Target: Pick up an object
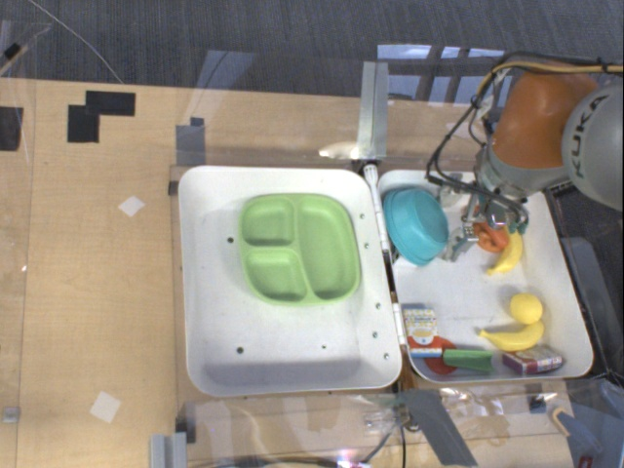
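Green and divided into three compartments, a plastic plate (297,248) lies flat near the middle of the left bin (210,359). Just across the shared wall, in the right bin (458,295), a blue bowl (414,224) sits tilted on its side against that wall, its opening facing left and up.

Toward the near end of the right bin lies a cluster of small things: a white carton with red print (420,324), a green block (468,359) just beside it, a yellow banana (517,336) with a yellow lemon (526,307) close above it, and a small purple box (531,362) in the near right corner.

The arm comes in from the right, and the gripper (485,230) hangs low over the far part of the right bin, between the bowl and a second banana (507,254). An orange object (490,232) shows right at the fingertips, but whether the fingers are spread or pinching it cannot be told.
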Motion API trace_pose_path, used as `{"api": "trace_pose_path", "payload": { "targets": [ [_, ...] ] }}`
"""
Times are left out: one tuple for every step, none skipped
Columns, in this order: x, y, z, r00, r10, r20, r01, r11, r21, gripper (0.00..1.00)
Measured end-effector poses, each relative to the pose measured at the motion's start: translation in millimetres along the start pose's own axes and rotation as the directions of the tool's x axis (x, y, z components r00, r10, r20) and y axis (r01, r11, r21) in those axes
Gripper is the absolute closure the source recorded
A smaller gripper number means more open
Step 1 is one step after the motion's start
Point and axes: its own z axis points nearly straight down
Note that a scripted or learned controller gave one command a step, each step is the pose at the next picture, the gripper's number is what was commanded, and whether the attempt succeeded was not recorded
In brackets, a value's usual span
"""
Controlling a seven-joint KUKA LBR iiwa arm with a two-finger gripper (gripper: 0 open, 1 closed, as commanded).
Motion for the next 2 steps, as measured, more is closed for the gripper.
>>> {"api": "trace_pose_path", "payload": {
  "targets": [
    [-13,-16,-2,0.892,-0.453,0.003,0.453,0.892,0.001,0.00],
    [22,-11,0,0.963,-0.268,0.000,0.268,0.963,-0.001,0.00]
  ]
}}
